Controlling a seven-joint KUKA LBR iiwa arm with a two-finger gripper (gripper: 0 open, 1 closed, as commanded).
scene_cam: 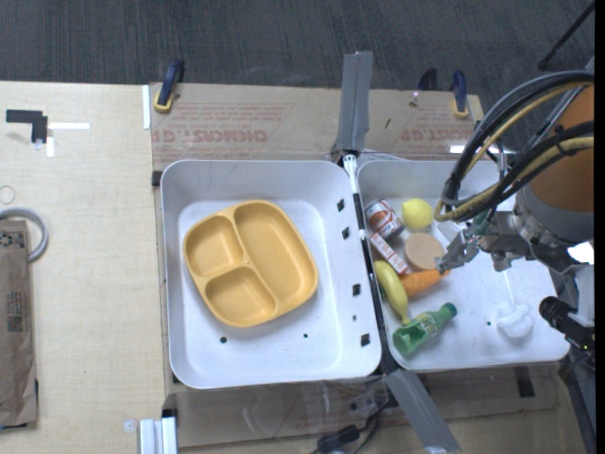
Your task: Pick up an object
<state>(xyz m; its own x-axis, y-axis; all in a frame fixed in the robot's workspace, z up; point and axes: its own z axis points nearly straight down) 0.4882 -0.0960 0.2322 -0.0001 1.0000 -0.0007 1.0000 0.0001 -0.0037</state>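
Evidently, the layout read as follows.
Gripper: the gripper [458,253] hung low over the right bin [473,343], tips aimed at the clutter along its left wall; whether it was parted or closed could not be told, and nothing showed between its tips.
Nearest objects: the tan disc [423,250] and the orange carrot [423,282] lay just beside the tips, so either seemed the likely target.
Other candidates: a yellow lemon [417,214] and a red-and-white can [382,219] sat behind the disc; a banana [391,289] lay touching the carrot; a green bottle [422,328] lay on its side nearer the front.
Crowding: these pieces huddled together, which probably left little room for a clean grasp.
Lone piece: a small white object [515,321] sat well apart under the arm.
Left bin: the left bin [189,348] held a yellow divided plate [250,261], tilted, likely a drop-off spot.
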